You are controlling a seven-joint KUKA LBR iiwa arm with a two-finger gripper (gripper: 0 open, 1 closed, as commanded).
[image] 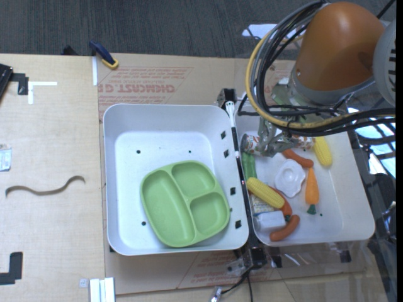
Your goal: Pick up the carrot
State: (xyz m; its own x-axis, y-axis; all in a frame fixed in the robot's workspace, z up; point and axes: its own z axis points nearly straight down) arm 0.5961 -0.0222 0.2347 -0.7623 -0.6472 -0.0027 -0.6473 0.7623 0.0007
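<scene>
The carrot is seen lying in the right bin, just beside a white cup and well apart from the gripper, whose fingers' state cannot be told. A grasp is best made across its narrow width, with the neighbouring sausage avoided.

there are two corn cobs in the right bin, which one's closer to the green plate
The corn cob lying by the right bin's left wall, beside the divider. The other corn cob lies farther right, near the arm.
</scene>
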